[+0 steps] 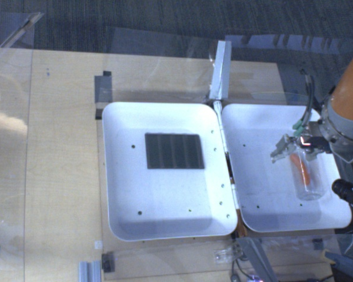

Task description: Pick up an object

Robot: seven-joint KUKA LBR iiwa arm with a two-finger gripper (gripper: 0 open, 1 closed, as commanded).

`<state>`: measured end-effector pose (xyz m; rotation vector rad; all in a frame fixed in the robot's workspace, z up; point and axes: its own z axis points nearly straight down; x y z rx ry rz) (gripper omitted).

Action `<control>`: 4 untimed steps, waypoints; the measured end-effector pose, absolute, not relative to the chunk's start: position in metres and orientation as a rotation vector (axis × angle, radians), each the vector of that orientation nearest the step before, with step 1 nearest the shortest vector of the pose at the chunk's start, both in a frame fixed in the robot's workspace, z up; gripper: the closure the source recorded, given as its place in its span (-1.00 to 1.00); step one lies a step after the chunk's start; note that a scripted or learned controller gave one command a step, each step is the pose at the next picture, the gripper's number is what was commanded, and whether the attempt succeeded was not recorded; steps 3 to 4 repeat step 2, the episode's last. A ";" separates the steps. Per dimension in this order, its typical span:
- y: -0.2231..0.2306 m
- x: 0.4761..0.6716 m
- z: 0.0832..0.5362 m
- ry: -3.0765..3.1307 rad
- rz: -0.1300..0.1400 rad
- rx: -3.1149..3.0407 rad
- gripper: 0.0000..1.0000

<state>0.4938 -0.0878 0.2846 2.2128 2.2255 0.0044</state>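
On the wooden bench (59,175) sit two shallow white bins side by side. The left bin (123,216) carries a dark ribbed rectangular pad (174,151) lying flat near its middle, square to the bin's walls. The right bin (256,181) holds the task's thing, a clear plastic tube (305,178) with an orange-red stick inside it; it lies on the bin floor toward the right side, its long axis running roughly from the far side to the near side with a slight tilt, and its nearer end is rounded and see-through, so the white floor shows through it. The orange core fills the upper and middle part of the tube and stops short of the rounded end. The arm reaches in from the right, its orange band visible at the frame's edge, and its gripper (294,144) sits low over the far end of the tube, just at or touching its top. Thin grey metal parts stick out to the left of the gripper, and a small green piece shows on it. Whether the fingers are apart or closed on the tube cannot be told from this slant. A grey metal bar (220,69) stands at the far junction of the two bins.
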 end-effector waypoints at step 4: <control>-0.202 0.543 0.115 2.129 0.005 2.305 -1.00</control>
